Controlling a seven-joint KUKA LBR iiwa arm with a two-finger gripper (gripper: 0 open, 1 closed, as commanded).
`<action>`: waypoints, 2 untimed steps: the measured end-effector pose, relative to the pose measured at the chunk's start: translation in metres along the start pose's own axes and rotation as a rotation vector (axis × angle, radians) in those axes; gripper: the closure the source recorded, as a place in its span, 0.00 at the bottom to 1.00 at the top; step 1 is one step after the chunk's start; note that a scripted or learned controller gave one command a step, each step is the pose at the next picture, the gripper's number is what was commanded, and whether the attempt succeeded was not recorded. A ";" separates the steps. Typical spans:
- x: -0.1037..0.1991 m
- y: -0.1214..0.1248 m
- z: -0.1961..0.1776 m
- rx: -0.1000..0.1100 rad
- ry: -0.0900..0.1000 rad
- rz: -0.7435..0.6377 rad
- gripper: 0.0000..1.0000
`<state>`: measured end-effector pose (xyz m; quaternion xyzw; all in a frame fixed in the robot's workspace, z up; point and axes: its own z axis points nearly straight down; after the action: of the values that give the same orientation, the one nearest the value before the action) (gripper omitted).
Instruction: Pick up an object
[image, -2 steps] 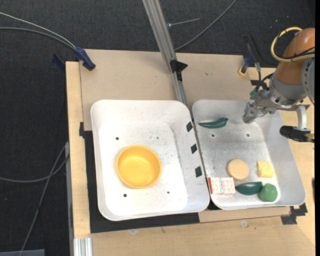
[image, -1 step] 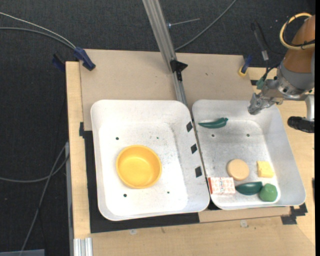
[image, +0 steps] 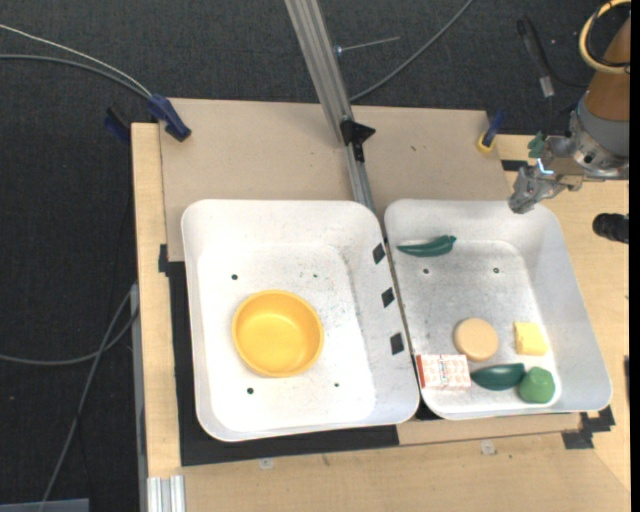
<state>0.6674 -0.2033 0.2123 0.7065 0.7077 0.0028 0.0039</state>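
Observation:
The right bin (image: 560, 250) holds a dark green pepper-shaped piece (image: 427, 244) near its far left corner. Along its near side lie a tan round disc (image: 477, 338), a yellow block (image: 530, 338), a red and white small box (image: 442, 371), a dark green oblong piece (image: 497, 376) and a bright green round piece (image: 537, 385). A yellow bowl (image: 277, 332) sits in the left bin (image: 210, 240). My gripper (image: 525, 196) hangs over the far right rim of the right bin, with nothing seen between its fingers.
A slanted metal pole (image: 330, 80) rises from between the bins at the back. Blue clamps (image: 170, 115) and a yellow clamp (image: 488, 135) sit on the bench's far edge. Cables trail on the dark floor to the left.

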 end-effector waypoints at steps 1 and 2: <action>0.047 -0.016 0.004 0.019 0.007 -0.003 1.00; 0.100 -0.036 -0.013 0.021 0.009 -0.003 1.00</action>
<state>0.6307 -0.1039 0.2245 0.7053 0.7089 -0.0011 -0.0066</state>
